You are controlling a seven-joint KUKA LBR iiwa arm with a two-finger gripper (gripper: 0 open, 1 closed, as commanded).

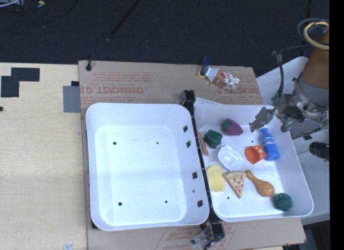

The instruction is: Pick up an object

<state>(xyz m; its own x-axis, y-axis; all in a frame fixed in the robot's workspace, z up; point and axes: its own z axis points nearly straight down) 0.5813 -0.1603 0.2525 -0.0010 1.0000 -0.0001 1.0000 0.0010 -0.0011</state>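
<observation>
A pale wooden bench (37, 152) runs along the left under dark carpet, and a cardboard sheet (161, 85) with mirrored red printing I can't read lies beneath the bins. The left bin (97, 136) is smooth white plastic. The right bin (301, 190) holds small toys: a green lump (213, 138), a purple cluster (233, 127), a pizza slice (235, 182) and a blue bottle (269, 144). The gripper (277, 119) hangs over the bottle's top, fingers spread apart, gripping nothing.

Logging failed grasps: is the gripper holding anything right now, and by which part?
Nothing is held. The gripper hangs open above the blue bottle, nothing between its fingers.
</observation>
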